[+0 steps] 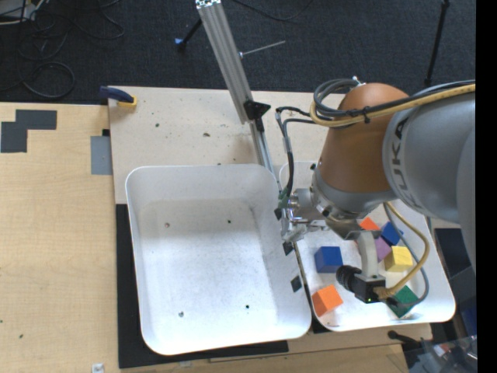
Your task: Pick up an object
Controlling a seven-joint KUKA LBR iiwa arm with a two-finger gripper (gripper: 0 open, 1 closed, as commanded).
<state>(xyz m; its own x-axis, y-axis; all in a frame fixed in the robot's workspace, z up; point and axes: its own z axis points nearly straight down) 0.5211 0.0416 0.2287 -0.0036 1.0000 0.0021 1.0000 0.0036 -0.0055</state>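
Gripper (pixel 296 222) hangs beneath the orange wrist band of the grey robot arm (pixel 435 154), right of centre in the frame, over the seam where the two bins meet. Its metal body shows there, but whether it is released or clenched cannot be told, and nothing is seen held in it.

At the far left lies the pale wooden bench top (pixel 54 231), marked with dark grey patches. A small blue-and-yellow clamp (pixel 117 95) sits at the upper left corner of the bench board. The shallow white left bin (pixel 147 200) takes the middle of the frame, its floor a broad white stretch with a few dark specks. A long silver aluminium post (pixel 231 57) slants from the top centre down toward that bin's upper right corner.

The shallow white right bin (pixel 439 305) holds the blocks, all beneath or beside the arm. A blue cube-shaped block (pixel 328 258) sits nearest the seam, just below the gripper, its sides about square with the frame. It shows no long axis. White floor lies open on its left and below it. Lower, close to the bin's near rim, an orange cube-shaped block (pixel 327 298) stands apart from the blue one and is turned slightly askew.

Farther right, a small orange piece (pixel 369 224), a small blue block (pixel 390 233), a purple block (pixel 383 249) and a yellow cube-shaped block (pixel 399 258) crowd together, touching or nearly so. A green block (pixel 404 299) lies at the lower right near the rim, partly hidden.
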